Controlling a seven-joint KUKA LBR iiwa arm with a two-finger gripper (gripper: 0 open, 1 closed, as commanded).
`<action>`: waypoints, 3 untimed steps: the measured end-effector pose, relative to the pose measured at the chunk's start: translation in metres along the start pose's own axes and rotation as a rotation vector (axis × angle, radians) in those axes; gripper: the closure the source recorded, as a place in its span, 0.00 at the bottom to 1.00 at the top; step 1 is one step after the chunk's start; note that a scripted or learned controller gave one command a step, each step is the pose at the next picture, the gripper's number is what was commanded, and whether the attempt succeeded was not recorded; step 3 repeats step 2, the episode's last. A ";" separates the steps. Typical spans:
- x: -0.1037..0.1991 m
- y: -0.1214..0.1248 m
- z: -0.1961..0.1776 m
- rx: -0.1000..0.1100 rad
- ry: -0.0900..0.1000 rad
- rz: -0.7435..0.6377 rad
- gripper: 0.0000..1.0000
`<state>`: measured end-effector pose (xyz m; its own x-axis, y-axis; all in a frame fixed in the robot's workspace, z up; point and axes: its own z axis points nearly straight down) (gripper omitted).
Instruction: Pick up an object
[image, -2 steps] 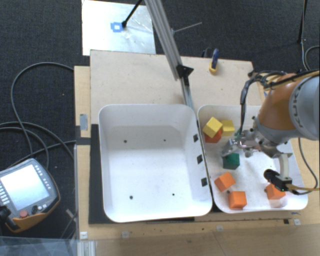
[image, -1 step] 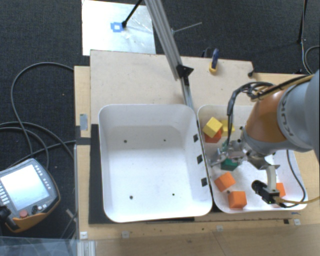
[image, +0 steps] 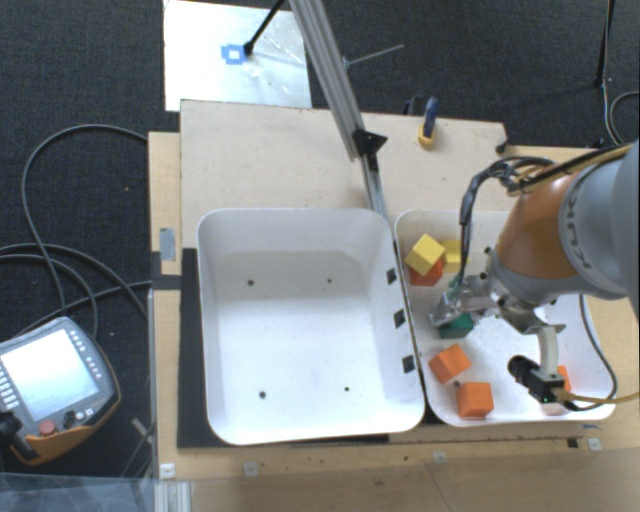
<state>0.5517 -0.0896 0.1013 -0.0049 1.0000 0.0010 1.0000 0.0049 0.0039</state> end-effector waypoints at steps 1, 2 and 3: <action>0.085 -0.005 -0.093 -0.005 0.003 -0.009 1.00; 0.173 0.001 -0.088 0.003 0.003 -0.009 1.00; 0.173 0.001 -0.088 0.003 0.003 -0.009 1.00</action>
